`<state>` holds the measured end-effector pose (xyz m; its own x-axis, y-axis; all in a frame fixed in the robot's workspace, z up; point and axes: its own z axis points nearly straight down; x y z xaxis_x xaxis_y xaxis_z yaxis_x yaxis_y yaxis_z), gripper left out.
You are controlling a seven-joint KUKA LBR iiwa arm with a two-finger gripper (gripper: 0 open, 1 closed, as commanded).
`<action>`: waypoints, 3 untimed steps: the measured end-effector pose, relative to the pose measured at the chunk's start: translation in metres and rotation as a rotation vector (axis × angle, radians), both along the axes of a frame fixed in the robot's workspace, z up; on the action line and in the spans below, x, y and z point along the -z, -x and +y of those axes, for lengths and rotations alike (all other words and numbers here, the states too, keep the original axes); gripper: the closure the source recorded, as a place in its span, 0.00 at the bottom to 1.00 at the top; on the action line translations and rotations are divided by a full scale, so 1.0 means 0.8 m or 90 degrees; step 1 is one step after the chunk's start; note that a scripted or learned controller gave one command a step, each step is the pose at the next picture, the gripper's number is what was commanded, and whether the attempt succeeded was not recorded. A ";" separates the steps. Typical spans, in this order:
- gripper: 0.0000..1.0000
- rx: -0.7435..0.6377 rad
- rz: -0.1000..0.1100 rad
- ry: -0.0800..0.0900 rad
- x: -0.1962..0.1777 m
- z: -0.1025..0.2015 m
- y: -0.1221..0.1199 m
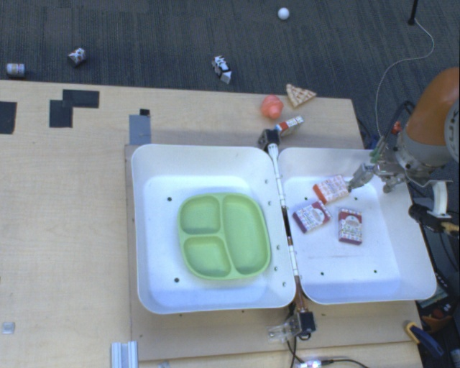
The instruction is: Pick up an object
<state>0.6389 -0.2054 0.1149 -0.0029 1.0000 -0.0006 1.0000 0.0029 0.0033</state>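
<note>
Three small packets in the right bin (402,277), all on the tool's side of the seam between the bins. Tool (361,177) at the end of the grey arm (420,154), orange band above the wrist, reaching in over the right bin's upper part. Cannot tell from this slanted view how the tool stands: too small and blurred against the white bin wall. Nearest to the tool, just beside or touching its tip, an orange-and-white packet (331,189), lying flat and tilted; contact not certain. Slightly farther from the tool, down and left of it, a purple-edged packet (310,215) close to the seam. Below the tool, a dark red packet (351,226), apart from the other two. Nothing visibly lifted between fingers.

Well away from the tool, across the seam, the left bin (154,215) with a green divided tray (223,236) of three compartments. Beyond the bins on the worktop (65,237), up and left of the tool: a red ball (272,106), a triangular pizza-slice toy (300,95), a small red-and-white tube (290,125). Farther off on the dark floor (158,36), a white ball (283,13) and scattered small bits.
</note>
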 end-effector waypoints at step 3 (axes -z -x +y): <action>1.00 -0.001 -0.006 0.000 0.021 0.001 0.097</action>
